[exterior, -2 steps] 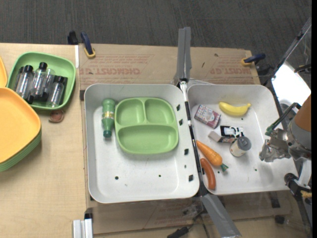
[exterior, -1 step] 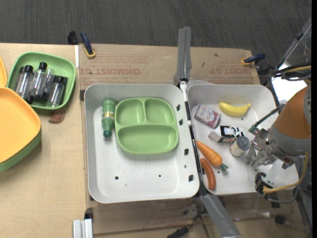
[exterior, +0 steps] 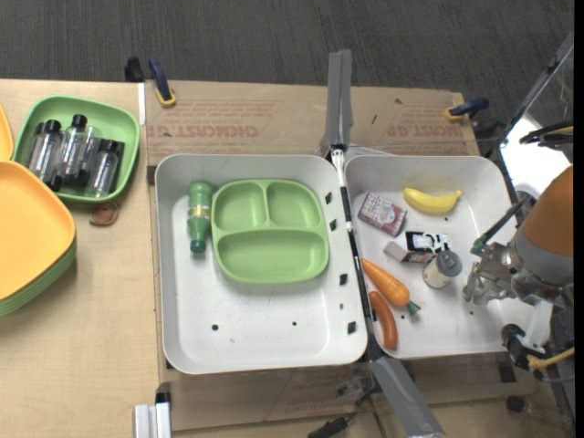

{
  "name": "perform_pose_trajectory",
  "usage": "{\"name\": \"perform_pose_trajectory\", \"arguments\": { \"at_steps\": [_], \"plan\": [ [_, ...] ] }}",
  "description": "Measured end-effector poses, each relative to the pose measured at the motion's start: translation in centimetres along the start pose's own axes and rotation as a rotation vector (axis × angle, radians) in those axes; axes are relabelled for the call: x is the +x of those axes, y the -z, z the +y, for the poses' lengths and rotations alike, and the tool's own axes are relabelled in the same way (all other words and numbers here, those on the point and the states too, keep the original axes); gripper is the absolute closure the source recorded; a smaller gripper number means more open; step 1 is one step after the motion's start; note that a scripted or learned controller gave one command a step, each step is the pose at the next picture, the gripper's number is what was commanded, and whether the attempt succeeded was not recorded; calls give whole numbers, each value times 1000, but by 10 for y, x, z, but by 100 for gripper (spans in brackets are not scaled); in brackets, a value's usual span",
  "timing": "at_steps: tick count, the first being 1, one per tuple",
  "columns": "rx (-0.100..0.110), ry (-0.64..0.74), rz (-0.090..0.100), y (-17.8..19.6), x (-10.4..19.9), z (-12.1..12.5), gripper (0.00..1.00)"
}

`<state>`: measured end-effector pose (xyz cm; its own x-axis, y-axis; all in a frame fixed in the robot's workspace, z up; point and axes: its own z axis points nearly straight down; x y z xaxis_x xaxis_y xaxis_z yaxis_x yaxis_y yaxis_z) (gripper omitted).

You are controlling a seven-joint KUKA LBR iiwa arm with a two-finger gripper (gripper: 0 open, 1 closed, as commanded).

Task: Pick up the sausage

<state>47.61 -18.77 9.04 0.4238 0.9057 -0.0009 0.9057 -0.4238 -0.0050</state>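
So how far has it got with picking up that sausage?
Nothing looks done yet: the sausage lies on the floor of the right bin, near its front left corner, beside the carrot. In hand: the gripper is over the bin's right side, well apart from the sausage. Left: reach across, close on the sausage and lift it.

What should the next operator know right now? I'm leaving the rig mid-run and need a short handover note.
Claw: at the right bin's right edge, over bare floor, holding nothing that I can see; open or shut is unclear.
Sausage: lying at the right bin's front left, beside the carrot.
Done: nothing, the sausage is untouched.
Left: move the claw left to the sausage, grip it, lift.
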Motion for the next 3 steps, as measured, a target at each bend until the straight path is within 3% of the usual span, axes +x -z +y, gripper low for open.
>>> {"name": "perform_pose_trajectory", "arguments": {
  "at_steps": [1,2,3],
  "plan": [
    [-2,-128,0,0,-23,11,100],
    [-2,-346,-1,73,-24,12,100],
    [3,-632,-1,0,15,-8,100]
  ]
}}
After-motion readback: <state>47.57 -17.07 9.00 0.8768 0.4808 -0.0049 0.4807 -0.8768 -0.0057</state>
